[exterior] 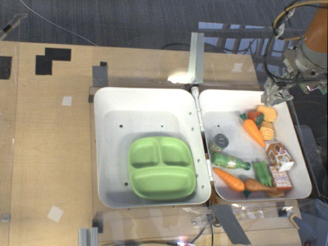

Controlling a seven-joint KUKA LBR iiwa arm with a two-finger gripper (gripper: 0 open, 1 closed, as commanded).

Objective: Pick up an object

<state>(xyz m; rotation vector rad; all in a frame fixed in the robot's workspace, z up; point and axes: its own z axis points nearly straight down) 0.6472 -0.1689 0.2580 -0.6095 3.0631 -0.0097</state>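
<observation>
Right, from my seat the nearest things sit along the front edge of the right bin (302, 186): a carrot (229, 179) lying slantwise, a brownish carrot-like piece (262, 186) just beside it, and a small red-and-white carton (281, 180) against the front right corner. Just behind those I see a green bottle (230, 162) on its side, a green bundle of vegetables (263, 172) and a second, brown-and-white carton (279, 156) tilted next to the red one. A little farther back there is a dark round lid-like disc (221, 140) near the divider, which I cannot identify more closely, then an orange carrot (253, 132) running diagonally with a corn cob (267, 131) touching its right side. At the far right corner of that bin lie a second yellow piece (266, 113) and a small red-and-green item (254, 116) close together. In the left bin (110, 106) I see a green divided plate (161, 167) resting toward the front. The gripper (275, 94) hangs over the far right rim of the right bin, just above the yellow piece, with nothing visibly between its fingers; whether they are spread or closed I cannot tell. The grey arm (312, 50) with its orange band comes in from the far right above the bench (46, 152).
</observation>
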